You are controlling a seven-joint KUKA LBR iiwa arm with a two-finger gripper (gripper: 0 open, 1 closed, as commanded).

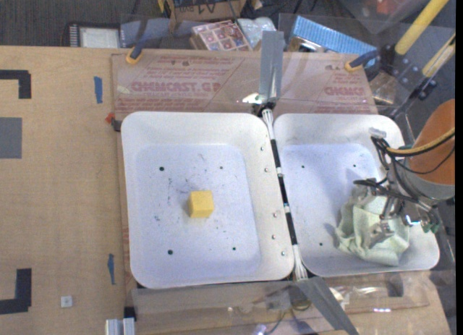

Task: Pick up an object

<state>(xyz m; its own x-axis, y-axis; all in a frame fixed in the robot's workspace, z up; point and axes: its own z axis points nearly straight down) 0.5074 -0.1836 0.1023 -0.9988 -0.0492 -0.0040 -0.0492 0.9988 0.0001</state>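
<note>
I see the gripper (382,219) low in the right bin (318,181), directly over a crumpled pale green cloth (365,234). I cannot tell its finger state. A yellow block (201,204) lies near the centre of the left bin (145,145), well apart from the gripper.
</note>
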